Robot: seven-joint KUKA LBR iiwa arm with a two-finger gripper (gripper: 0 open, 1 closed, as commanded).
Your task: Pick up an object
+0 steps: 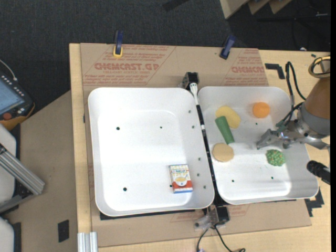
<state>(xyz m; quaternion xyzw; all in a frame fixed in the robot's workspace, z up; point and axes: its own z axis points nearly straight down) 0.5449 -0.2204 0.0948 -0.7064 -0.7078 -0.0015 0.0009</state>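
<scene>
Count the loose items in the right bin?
5: orange ball at the back, yellow piece, green stick leaning over it, tan disc, green lump by the pincer. The arm may hide more.

A single fixed camera looks down at a slant from above the bench [157,56], far enough back to take in both white bins, the left bin [142,104] and right bin [247,185], side by side; the arm [315,109] enters from the frame's right; dark floor borders the top.
</scene>
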